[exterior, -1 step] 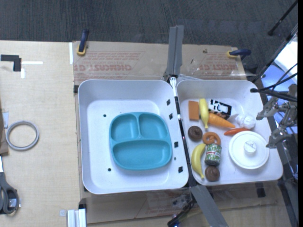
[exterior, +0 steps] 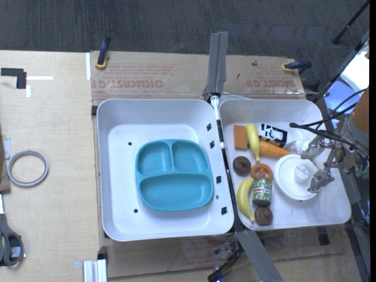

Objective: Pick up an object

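Observation:
The right bin [exterior: 335, 213] holds several small things: an orange block [exterior: 241, 137], a yellow banana [exterior: 253, 141], a carrot [exterior: 275, 150], a dark donut [exterior: 241, 165], a glazed ring [exterior: 261, 171], a green-labelled can [exterior: 262, 191], a second banana [exterior: 245, 197], a brown donut [exterior: 264, 215] and a white bowl [exterior: 295, 177]. My gripper [exterior: 315, 167] hangs over the bowl's right rim. Its fingers are spread apart, open, with nothing between them. The arm comes in from the right edge.
The left bin [exterior: 114, 157] carries a blue divided plate [exterior: 174, 175]. A black-and-white card [exterior: 273, 134] lies at the back of the right bin. On the bench at left lie a grey ring [exterior: 26, 168] and scissors [exterior: 10, 245]. Cables run beside the arm.

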`<state>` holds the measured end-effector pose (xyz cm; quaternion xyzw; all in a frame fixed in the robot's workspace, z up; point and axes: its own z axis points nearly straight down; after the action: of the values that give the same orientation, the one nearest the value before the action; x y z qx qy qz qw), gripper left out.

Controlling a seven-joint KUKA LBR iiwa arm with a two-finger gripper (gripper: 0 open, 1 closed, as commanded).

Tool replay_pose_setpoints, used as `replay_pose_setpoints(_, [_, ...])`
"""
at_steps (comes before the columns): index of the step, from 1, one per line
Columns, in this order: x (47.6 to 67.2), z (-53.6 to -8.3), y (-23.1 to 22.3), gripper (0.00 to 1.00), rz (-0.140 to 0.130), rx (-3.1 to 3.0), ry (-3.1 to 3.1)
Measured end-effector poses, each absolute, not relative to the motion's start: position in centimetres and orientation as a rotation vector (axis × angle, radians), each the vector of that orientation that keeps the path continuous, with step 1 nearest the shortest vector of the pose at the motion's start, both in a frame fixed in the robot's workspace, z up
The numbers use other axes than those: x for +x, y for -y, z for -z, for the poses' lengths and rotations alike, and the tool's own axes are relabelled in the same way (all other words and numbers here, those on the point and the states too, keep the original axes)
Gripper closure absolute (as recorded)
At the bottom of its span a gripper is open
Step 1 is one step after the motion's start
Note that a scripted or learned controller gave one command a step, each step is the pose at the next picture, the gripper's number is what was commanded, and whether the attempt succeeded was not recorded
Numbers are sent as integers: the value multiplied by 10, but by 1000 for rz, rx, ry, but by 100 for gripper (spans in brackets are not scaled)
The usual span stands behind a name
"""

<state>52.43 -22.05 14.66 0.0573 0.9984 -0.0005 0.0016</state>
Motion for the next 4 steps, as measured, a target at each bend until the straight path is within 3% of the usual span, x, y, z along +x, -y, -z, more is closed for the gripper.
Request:
replay_pose_setpoints(1, [573,-104,181,0,3,460,-3083])
replay_pose_setpoints(2, [576,-116,181,100,7,455,-3075])
replay_pose_setpoints(3, [570,-97,152,100,1,1028,-2960])
replay_pose_setpoints(4, [523,-192,62,100,1,841,-3025])
